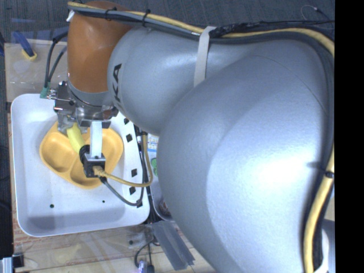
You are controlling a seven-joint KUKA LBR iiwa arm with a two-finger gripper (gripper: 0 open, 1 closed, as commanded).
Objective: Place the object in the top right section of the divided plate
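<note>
The arm [227,152] poises its gripper [78,127] low over the yellow divided plate [52,151] in a white bin [28,198], apparently to drop something; whether it grips anything cannot be told.

Bright, even light; soft glare on arm [267,101]; sl. blur overall; shadow along bin [34,212] btm edge.

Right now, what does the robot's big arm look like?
The arm is fat, round and smooth, with a shiny grey shell. Near its end is an orange band. A yellow cable and a black cable run along its top, held by a pale strap. Black letters are printed on the grey beside the orange.
</note>
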